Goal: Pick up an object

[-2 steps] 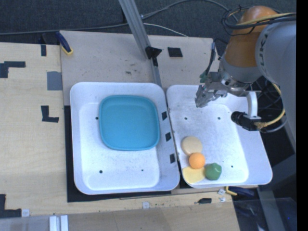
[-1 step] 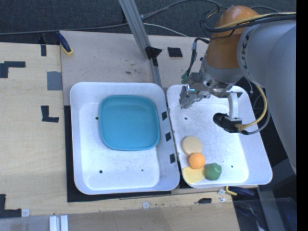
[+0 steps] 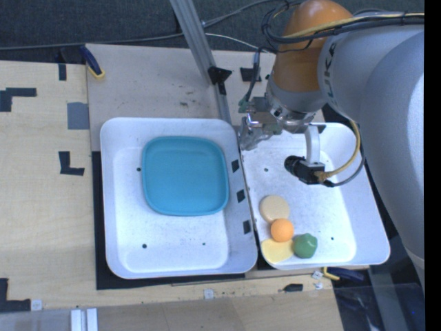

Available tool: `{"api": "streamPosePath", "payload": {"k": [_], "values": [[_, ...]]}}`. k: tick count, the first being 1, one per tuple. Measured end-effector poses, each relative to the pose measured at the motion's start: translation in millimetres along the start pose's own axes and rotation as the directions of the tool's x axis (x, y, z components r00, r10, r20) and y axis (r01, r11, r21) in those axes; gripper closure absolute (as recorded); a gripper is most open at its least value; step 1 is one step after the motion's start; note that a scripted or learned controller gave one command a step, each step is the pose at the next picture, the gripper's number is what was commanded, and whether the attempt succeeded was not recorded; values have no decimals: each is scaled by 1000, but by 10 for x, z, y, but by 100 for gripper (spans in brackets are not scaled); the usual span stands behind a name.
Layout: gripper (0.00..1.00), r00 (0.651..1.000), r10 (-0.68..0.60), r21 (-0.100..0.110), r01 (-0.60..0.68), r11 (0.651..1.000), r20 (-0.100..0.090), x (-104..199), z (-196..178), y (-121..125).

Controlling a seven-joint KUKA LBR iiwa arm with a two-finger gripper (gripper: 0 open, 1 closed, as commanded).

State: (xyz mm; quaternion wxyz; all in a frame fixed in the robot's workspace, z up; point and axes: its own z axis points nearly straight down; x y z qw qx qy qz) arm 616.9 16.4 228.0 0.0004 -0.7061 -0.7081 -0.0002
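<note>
Now the gripper point(image 3: 256, 134) hangs over the right bin's point(image 3: 344, 254) far corner; whether it grips anything, I cannot tell.

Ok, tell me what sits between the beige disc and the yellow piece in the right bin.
The camera view shows the orange ball between the beige disc and the yellow piece, near the right bin's front edge.

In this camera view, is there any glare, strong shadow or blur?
In the camera view, light is even and soft; the white bins look bright but keep detail; the arm, close to the lens, looks large and slightly soft; the small pieces are sharp enough to separate by colour.
</note>
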Motion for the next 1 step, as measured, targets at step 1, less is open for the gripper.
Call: {"api": "streamPosePath", "payload": {"k": [1], "values": [[100,1000,0,1,0,1000,0,509,-48,176]]}}
